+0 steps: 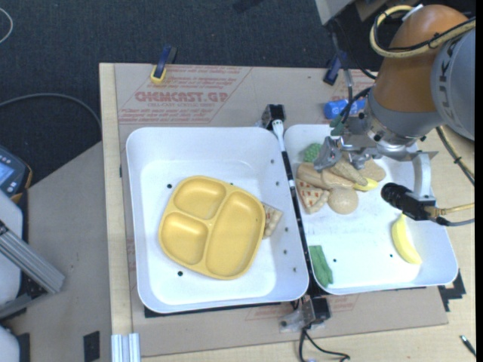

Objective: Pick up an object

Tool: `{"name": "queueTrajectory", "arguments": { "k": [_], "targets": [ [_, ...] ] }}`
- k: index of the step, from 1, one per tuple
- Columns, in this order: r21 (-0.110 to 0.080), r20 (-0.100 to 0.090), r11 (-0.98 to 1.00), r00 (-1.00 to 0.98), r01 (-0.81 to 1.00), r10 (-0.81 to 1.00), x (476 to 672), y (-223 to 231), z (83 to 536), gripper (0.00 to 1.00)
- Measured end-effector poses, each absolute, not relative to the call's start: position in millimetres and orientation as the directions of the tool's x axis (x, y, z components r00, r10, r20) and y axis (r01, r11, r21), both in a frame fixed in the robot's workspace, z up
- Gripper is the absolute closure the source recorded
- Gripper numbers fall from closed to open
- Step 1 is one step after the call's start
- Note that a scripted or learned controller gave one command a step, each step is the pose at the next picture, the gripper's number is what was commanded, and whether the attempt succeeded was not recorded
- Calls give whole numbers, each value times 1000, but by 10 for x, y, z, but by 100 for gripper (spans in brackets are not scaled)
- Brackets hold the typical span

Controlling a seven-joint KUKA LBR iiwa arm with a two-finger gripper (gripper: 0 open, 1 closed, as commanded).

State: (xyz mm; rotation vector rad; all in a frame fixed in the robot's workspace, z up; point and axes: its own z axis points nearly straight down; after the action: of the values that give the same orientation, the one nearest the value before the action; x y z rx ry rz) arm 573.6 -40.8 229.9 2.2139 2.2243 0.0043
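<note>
My gripper (341, 151) hangs low over the back of the right bin (377, 270), right above a pile of toy food: a tan bread loaf (330, 178), a waffle wedge (310, 196), a round beige ball (343, 200) and a green leafy piece (312, 153). The metal fingers reach down into the top of that pile. A yellow banana (406, 240) lies at the bin's right side and a green pod (320, 264) at its front left. I see nothing clearly held between the fingers.
The left bin (151, 164) holds a yellow divided plate (211, 226) with a small cracker piece (272, 219) at its right edge. A black divider rail (290, 194) runs between the bins. Clamps stand on the bench's back edge.
</note>
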Motion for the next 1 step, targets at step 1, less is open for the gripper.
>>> {"name": "queueTrajectory", "arguments": {
  "k": [1],
  "targets": [
    [3,-2,1,-1,1000,1000,5939,-456,2150,100]
  ]
}}
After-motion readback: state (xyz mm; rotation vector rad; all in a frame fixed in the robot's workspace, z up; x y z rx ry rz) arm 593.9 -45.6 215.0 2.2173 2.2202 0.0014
